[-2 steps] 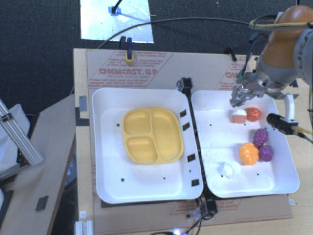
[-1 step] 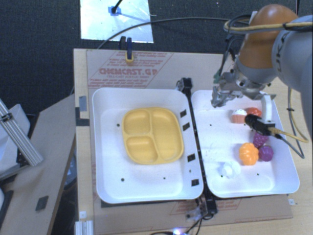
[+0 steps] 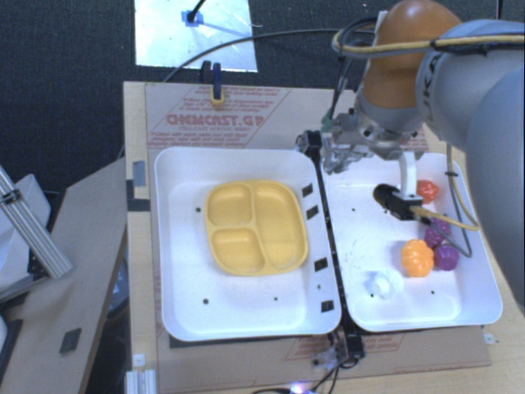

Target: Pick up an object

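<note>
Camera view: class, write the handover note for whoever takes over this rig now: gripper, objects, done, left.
The gripper is at the far left corner of the right bin; no object seen in it.
In the right bin: orange toy, purple toy, red toy, small white piece.
In the left bin: yellow divided plate.
Done: nothing picked up.
Left: grasp and lift one object.

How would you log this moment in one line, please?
tool: above right bin far-left corner | right bin: orange pumpkin toy, purple toy, red-orange toy, white item | left bin: yellow divided plate
</note>
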